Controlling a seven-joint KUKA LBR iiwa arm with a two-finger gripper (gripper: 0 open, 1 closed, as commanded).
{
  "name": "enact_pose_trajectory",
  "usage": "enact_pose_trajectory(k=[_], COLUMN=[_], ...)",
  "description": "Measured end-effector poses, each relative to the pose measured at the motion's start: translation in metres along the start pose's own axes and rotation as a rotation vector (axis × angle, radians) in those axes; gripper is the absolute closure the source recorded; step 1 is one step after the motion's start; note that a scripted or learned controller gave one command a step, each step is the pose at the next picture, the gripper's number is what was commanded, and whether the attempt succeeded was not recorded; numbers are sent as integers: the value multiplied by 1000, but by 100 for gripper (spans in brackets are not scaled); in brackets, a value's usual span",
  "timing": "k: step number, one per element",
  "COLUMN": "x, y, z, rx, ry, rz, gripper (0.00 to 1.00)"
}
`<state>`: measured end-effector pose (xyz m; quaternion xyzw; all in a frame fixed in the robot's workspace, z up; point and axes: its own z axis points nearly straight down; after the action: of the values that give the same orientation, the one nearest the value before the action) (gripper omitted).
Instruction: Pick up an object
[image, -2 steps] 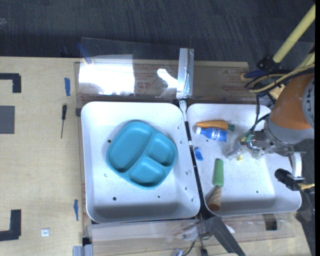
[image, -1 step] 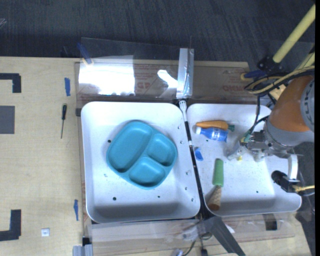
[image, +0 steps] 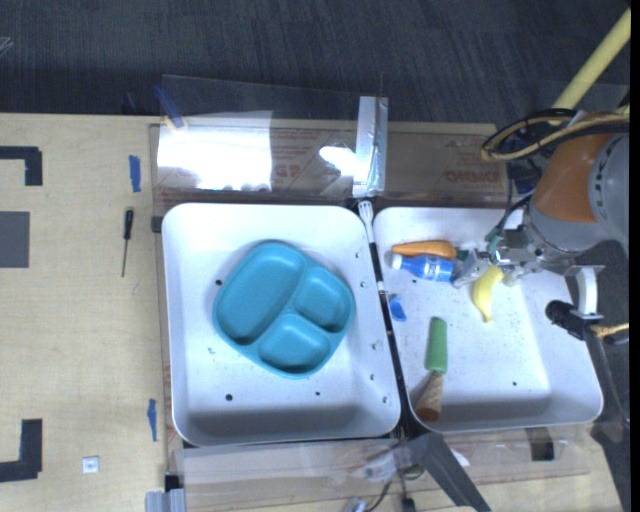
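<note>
Two white bins side by side on the bench. Left bin holds a blue divided plate, three compartments, sitting about mid-bin, tilted a bit.

Right bin has the small stuff. Orange carrot lies near the back edge, lengthwise along it. Just in front of it and touching or nearly so, a blue bottle with a white cap end toward the left. Yellow banana sits right of the bottle, toward the back right area, curved, pointing toward the front. Green cylinder-shaped piece lies mid-bin, roughly upright in the view, and a brown item is at the front edge just below it. Small blue scrap near the left wall of the right bin.

Arm comes in from the right, orange band over the back right corner. Gripper is low over the back of the right bin, right at the top end of the banana, beside the bottle. Can't tell if the hand is open or closed, and can't tell if it actually has anything.
</note>
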<state>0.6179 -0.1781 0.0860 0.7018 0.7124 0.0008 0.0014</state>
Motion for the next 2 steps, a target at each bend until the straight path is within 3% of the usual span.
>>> enact_pose_trajectory(k=[1,2], x=[1,102], y=[2,-22], z=[-13,-126], rx=[-7,-10], ry=[-3,3], rz=[-3,4], gripper=[100,100])
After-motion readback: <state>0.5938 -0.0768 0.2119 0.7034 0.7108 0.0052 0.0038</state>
